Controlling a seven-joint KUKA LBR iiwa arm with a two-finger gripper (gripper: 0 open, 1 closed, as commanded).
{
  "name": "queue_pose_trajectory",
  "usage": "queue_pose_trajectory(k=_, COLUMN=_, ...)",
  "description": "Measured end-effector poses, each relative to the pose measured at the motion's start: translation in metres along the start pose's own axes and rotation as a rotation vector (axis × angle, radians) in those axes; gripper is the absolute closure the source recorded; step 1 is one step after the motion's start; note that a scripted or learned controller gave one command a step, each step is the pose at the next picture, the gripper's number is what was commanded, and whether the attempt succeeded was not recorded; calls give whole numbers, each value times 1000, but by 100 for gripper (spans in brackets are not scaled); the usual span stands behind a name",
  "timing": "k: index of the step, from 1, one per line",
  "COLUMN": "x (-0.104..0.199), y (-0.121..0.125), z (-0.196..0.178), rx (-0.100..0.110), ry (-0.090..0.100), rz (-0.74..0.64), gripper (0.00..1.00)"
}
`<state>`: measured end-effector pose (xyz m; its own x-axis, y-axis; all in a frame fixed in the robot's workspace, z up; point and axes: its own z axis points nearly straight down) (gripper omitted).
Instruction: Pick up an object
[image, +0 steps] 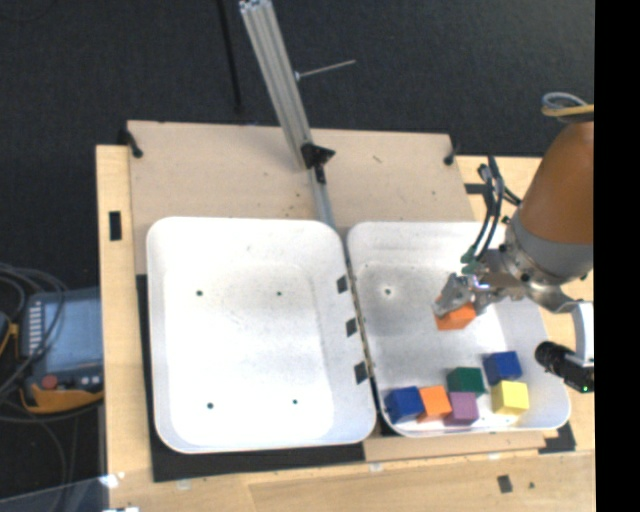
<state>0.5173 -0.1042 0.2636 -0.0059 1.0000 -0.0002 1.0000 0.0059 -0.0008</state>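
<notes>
Orange block (457, 318) between the fingertips of the gripper (455, 305), fingers closed on it, above the right bin (400, 330)

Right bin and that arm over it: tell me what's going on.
The grey arm reaches in from the right, and its gripper is down over the right bin at an orange block. The block sits right at the fingertips, but a firm hold is not clear. Six more blocks lie along the bin's near edge: blue, orange, purple, green, blue and yellow. The left bin sits alongside.
</notes>
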Motion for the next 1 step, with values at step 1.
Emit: queue_pose_trajectory(k=1, x=46, y=-5, z=-4, rx=-1, ry=2, rz=-2, gripper=100)
